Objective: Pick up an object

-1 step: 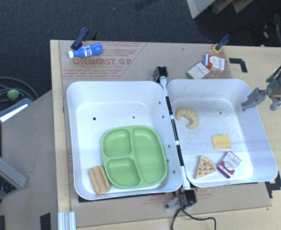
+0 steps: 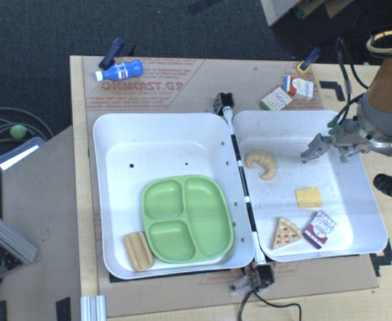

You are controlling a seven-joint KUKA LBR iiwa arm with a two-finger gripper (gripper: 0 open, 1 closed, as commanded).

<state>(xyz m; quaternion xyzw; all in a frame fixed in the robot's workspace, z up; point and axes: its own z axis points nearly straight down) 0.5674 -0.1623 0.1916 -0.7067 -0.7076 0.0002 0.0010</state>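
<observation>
My grey pincer (image 2: 314,151) hangs over the right white bin (image 2: 364,194), fingers spread and gripping nothing; the pale curved croissant (image 2: 263,163) lies just beside it, apart from the other 3 items, so easiest reached.

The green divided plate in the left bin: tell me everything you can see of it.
The pale green, rounded-rectangle plastic-looking plate has three compartments: two side by side at the far end and one wide one nearest the camera. It lies flat, slightly rotated, in the near-right part of the left white bin. Nothing sits in its compartments. A tan ridged wafer-like toy block lies against or very close to its near-left edge.
</observation>
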